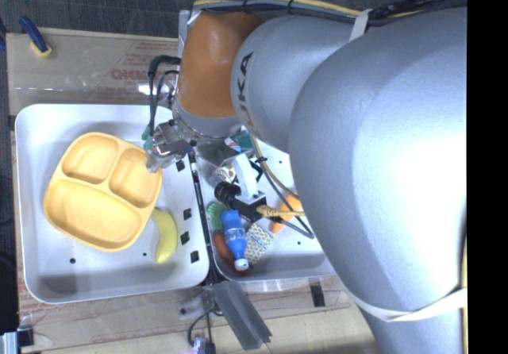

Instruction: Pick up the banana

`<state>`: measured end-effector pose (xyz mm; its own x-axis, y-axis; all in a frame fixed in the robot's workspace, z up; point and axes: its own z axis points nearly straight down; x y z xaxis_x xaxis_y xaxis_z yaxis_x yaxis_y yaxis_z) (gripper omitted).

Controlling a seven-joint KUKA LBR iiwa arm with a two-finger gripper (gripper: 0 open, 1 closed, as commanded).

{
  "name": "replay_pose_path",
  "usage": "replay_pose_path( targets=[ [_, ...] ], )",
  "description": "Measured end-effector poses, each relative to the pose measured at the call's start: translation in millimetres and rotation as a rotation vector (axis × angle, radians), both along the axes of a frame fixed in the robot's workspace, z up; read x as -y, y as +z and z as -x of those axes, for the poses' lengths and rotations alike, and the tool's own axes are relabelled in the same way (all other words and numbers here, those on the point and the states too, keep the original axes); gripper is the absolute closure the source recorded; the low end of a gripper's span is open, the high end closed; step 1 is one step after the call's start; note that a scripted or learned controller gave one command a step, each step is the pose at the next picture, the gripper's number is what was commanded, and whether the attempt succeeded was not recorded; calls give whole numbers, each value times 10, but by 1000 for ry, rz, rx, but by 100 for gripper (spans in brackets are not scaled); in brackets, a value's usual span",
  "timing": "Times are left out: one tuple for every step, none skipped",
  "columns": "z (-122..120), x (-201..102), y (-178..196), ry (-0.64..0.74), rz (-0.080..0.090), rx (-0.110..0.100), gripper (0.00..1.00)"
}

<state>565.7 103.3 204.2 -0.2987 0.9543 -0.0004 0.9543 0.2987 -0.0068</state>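
Observation:
The yellow banana [166, 236] lies in the left bin [48, 281], near its front right corner, tucked against the lower right rim of a yellow divided plate [101, 189]. My gripper [159, 148] hangs over the plate's upper right corner, a good way behind the banana. The wrist and orange band cover most of it, so I cannot make out what lies under it.
The right bin [262, 267] holds a blue bottle [232, 237], a green item [217, 210], an orange piece [286, 205] and other small things, much of it hidden under the arm. A wall divides the two bins just right of the banana.

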Motion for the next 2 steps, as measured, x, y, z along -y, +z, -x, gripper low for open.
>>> replay_pose_path(
  targets=[
    [376, -130, -461, 32, 5, 2, 100],
    [287, -288, -680, 2, 19, 2, 100]
  ],
)
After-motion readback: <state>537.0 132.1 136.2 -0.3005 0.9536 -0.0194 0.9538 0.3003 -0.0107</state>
